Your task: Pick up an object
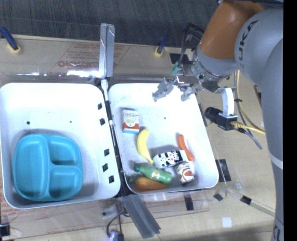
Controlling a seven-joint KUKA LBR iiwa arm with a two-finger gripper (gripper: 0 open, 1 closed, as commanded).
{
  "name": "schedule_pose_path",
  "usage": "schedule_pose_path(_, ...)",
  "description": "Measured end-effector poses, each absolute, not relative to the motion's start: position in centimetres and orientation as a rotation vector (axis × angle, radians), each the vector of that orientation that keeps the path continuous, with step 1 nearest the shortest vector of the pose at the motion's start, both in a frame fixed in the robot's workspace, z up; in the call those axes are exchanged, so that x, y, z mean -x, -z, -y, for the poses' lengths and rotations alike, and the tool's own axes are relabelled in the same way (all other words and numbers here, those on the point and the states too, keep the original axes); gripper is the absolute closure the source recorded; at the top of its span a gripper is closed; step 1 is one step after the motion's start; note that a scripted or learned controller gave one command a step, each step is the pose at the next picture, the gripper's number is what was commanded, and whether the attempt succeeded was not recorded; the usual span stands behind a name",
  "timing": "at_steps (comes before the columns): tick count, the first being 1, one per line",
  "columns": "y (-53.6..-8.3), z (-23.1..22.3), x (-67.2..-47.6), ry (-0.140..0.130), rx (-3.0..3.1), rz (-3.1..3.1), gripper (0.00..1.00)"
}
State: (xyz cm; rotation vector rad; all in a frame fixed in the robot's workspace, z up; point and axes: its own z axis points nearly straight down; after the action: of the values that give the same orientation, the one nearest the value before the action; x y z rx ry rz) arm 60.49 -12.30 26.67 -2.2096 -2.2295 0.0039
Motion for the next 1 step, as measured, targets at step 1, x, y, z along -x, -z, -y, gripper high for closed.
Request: schedule_pose_path(1,-14.71,13.05,-56.33,-0.006,2.334,2.097,0.00)
